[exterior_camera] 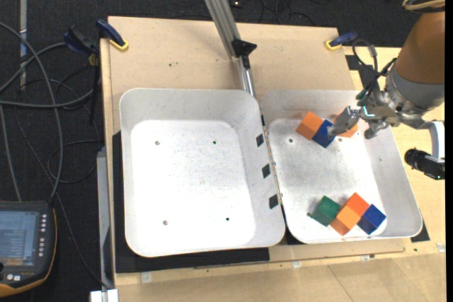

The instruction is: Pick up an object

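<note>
Judging by looks, the small orange-and-blue block pair (315, 129), lying just left of the two-finger gripper (347, 122) in the right-hand shallow white bin (396, 173), seems light, rigid, smooth-faced; grip across opposite flat sides. Whether the gripper is spread or closed, I cannot tell.

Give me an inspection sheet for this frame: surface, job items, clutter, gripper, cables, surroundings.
Surface: wooden bench bearing left bin and right bin, side by side.
Job items: all in right bin. Orange block touching a blue block near the far edge; green block, orange block and blue block clustered at the near edge.
Clutter: nothing seen.
Gripper: gripper low beside the far pair; jaw state unclear.
Cables: cables on the floor, left.
Surroundings: pendant lower left; clamps at the far corners.
</note>
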### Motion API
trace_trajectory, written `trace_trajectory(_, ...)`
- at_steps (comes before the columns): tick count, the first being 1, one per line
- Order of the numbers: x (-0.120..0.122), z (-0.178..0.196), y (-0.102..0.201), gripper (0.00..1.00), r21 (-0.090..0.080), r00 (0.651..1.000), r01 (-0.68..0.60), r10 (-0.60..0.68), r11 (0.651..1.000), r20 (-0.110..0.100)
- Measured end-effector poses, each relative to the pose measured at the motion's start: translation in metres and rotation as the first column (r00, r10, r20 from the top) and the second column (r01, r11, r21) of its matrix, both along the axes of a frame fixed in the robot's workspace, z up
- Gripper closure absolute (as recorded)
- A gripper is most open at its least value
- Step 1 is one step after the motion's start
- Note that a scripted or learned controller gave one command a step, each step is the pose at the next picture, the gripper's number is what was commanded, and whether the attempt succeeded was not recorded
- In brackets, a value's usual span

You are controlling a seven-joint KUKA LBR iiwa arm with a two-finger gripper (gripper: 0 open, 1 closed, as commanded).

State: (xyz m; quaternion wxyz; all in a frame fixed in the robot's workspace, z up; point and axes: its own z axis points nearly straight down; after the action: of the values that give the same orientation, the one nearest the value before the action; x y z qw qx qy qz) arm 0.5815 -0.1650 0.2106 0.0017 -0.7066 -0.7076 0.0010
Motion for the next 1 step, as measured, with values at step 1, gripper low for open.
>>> trace_trajectory(1,0.0004,0.0018,-0.0002,0.00,-0.001,1.000,0.000,0.000,1.000,0.002)
